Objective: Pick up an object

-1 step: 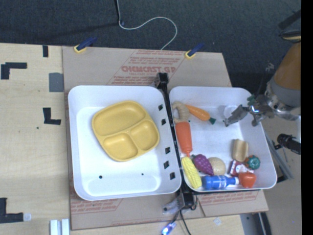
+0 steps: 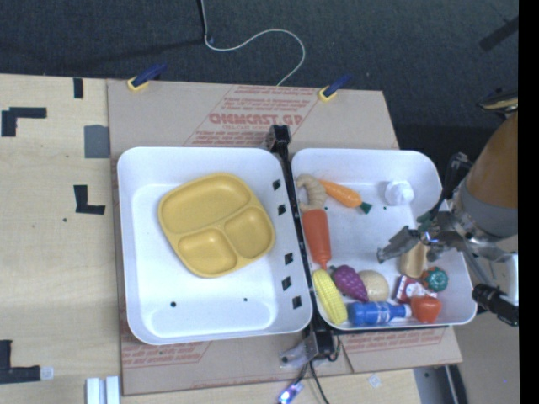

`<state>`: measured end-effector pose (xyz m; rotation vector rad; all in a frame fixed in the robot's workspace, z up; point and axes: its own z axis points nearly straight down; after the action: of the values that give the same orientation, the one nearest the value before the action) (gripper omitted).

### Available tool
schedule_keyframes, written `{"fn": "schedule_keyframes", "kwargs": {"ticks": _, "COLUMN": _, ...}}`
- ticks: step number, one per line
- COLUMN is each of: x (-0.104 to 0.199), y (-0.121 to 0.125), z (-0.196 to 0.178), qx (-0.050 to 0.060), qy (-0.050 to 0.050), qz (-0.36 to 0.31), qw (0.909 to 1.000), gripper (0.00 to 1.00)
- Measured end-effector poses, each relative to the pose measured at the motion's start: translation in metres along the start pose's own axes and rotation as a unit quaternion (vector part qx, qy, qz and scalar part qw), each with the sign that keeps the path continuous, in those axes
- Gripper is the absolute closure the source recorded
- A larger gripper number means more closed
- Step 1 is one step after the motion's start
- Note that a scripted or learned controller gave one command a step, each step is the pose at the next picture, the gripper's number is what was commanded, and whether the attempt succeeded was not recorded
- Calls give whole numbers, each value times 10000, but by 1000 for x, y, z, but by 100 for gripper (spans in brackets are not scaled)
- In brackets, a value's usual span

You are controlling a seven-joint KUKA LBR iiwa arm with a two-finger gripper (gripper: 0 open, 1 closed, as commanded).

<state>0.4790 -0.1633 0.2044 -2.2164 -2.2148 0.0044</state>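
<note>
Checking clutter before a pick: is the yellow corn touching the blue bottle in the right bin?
Touching. The camera view shows the corn lying against the blue bottle's left end, with no white bin floor between them.

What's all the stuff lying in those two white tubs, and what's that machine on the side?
Bins: 2, white, side by side on the bench.
Divided plate: 1, yellow, left bin.
Carrot: 1, orange, right bin, top.
Orange tube-shaped toy: 1, right bin, left side.
Corn: 1, yellow, right bin, bottom left.
Purple toy: 1, beside the corn.
Blue bottle: 1, right bin, bottom edge.
White cap-like piece: 1, right bin, top right.
Gripper: 1, dark, over the right bin.
</note>
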Motion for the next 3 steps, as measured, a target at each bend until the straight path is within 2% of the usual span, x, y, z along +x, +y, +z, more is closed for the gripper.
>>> {"fn": "schedule_keyframes", "kwargs": {"ticks": 1, "x": -1, "y": 4, "z": -9, "qx": -21, "qy": -15, "qz": -14, "qw": 10000, "gripper": 100}}
{"fn": "schedule_keyframes", "kwargs": {"ticks": 2, "x": 103, "y": 5, "z": -84, "qx": -68, "qy": -3, "qz": -71, "qw": 10000, "gripper": 100}}
{"fn": "schedule_keyframes", "kwargs": {"ticks": 3, "x": 166, "y": 4, "z": -69, "qx": -21, "qy": -14, "qz": -39, "qw": 10000, "gripper": 100}}
